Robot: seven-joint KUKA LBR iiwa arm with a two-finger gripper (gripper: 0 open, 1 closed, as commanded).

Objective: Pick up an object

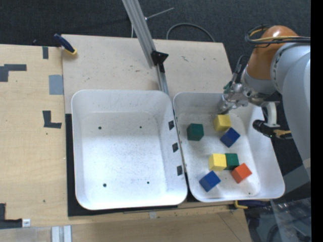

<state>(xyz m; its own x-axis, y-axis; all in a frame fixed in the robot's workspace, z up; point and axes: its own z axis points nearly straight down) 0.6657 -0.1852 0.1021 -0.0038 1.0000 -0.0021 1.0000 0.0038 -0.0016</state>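
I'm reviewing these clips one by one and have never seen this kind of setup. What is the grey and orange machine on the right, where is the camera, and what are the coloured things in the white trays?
The machine is a robot arm, grey with an orange band above its wrist. It ends in a two-finger gripper, its tool for picking things up. The single camera is fixed above the bench and looks down at a slant, so the arm comes in from the picture's right.

Two shallow white bins sit side by side. The right bin holds seven small blocks: a dark green block, a yellow block with a blue block beside it, then lower down a second yellow block, a green block, an orange block and another blue block. The left bin is beside it.

The gripper is just above the upper yellow block. Nothing can be seen held.
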